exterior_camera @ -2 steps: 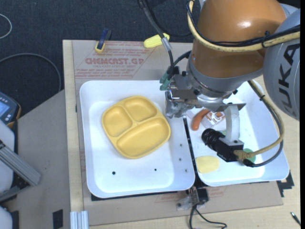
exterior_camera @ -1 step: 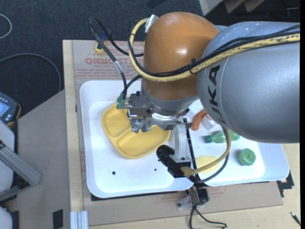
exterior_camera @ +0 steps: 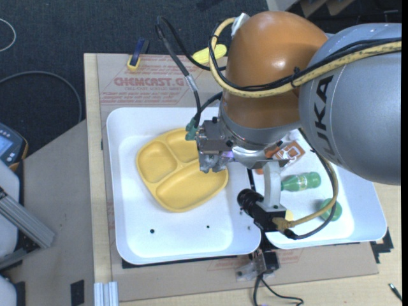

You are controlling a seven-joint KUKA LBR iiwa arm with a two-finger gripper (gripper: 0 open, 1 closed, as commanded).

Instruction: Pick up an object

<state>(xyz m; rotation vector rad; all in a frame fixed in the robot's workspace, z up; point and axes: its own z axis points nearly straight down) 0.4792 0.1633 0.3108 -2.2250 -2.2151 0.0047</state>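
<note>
The grey arm with its orange band [exterior_camera: 274, 62] is reaching in from the right and hanging low over the two white bins, covering much of the seam between them. Its pincer [exterior_camera: 213, 160] is sitting down at the right edge of a yellow divided plate [exterior_camera: 175, 174], which is lying flat in the left bin [exterior_camera: 127, 171] with its three compartments facing up. The metal end of the pincer is overlapping the plate's rim, but whether its parts are apart, together or clamped on the plate cannot be told from this slant, since the wrist is hiding them. In the right bin [exterior_camera: 363, 225], a green bottle [exterior_camera: 299, 182] is lying on its side just beside the arm, a second green object [exterior_camera: 331, 210] is resting nearer the front edge, and an orange-and-white item [exterior_camera: 290, 152] is peeking out from under the wrist. Black and yellow cables are looping around the orange band and trailing down over the seam. The bench [exterior_camera: 153, 81] is showing red printed lettering behind the bins.
</note>
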